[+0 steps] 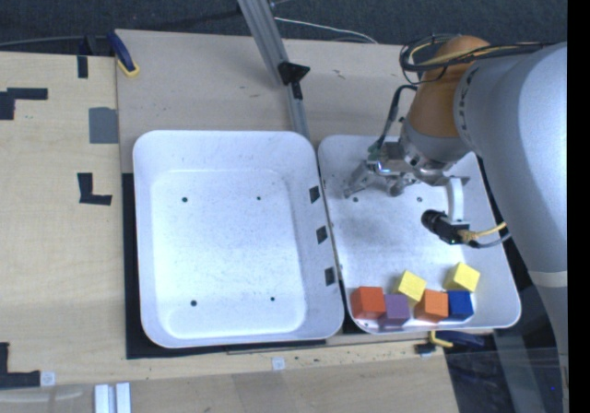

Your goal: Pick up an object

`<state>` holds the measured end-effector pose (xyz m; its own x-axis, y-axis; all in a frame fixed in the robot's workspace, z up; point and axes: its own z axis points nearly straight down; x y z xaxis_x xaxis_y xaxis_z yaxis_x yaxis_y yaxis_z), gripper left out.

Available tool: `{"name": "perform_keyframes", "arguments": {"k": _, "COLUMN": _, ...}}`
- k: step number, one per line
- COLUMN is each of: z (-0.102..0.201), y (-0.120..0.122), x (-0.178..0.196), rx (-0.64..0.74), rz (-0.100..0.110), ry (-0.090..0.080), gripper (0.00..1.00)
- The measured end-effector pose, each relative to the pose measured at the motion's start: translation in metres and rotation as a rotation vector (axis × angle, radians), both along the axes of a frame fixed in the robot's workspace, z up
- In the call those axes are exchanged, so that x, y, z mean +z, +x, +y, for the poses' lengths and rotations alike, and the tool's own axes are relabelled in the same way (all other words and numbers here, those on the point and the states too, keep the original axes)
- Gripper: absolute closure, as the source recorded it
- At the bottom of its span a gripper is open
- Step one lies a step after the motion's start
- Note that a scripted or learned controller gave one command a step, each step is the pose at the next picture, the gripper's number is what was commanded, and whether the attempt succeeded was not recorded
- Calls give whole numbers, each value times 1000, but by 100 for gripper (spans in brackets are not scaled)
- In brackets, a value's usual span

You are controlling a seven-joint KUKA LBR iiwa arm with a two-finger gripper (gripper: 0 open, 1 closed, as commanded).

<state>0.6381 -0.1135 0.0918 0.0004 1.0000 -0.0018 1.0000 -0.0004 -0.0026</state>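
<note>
Several small blocks lie along the front edge of the right bin (387,241): an orange block (370,300), a purple block (397,308), a yellow block (411,286), a second orange block (433,304), a blue block (460,304) and a second yellow block (466,276). My gripper (373,187) hangs over the back left part of that bin, well behind the blocks. Its fingers are spread open and nothing is between them.
The left bin (226,236) sits beside the right one, their rims meeting. A slanted metal pole (263,24) rises behind the bins. A black cable plug (442,225) hangs from the arm over the right bin. The grey arm covers the right side.
</note>
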Motion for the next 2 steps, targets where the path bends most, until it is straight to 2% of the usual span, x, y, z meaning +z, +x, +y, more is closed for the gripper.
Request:
{"name": "perform_keyframes", "arguments": {"k": 1, "z": 2, "y": 1, "x": 10, "rx": 3, "rz": 0, "ry": 0, "gripper": 100}}
{"name": "perform_keyframes", "arguments": {"k": 2, "z": 153, "y": 2, "x": 103, "rx": 10, "rz": -6, "ry": 6, "gripper": 100}}
